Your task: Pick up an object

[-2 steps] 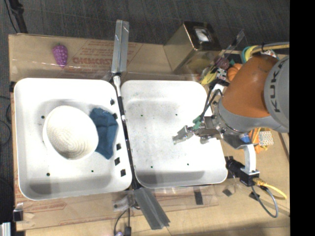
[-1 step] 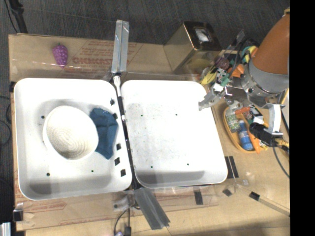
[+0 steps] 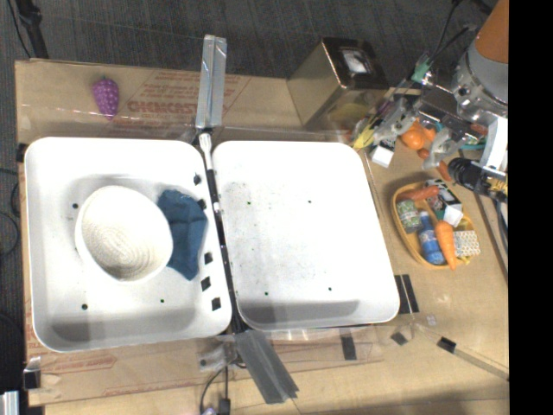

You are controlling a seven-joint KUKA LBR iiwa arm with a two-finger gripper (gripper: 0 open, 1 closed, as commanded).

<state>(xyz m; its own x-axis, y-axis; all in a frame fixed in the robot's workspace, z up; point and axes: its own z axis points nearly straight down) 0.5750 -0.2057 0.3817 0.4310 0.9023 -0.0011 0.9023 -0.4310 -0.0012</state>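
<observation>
Here the left bin (image 3: 52,318) serves as landmark: inside it lies a white woven hat (image 3: 125,232), with a blue cloth (image 3: 184,232) touching the hat's right side. Well right of that bin, past the right bin (image 3: 302,232), the gripper (image 3: 423,128) hovers over clutter; its grip cannot be told.
</observation>
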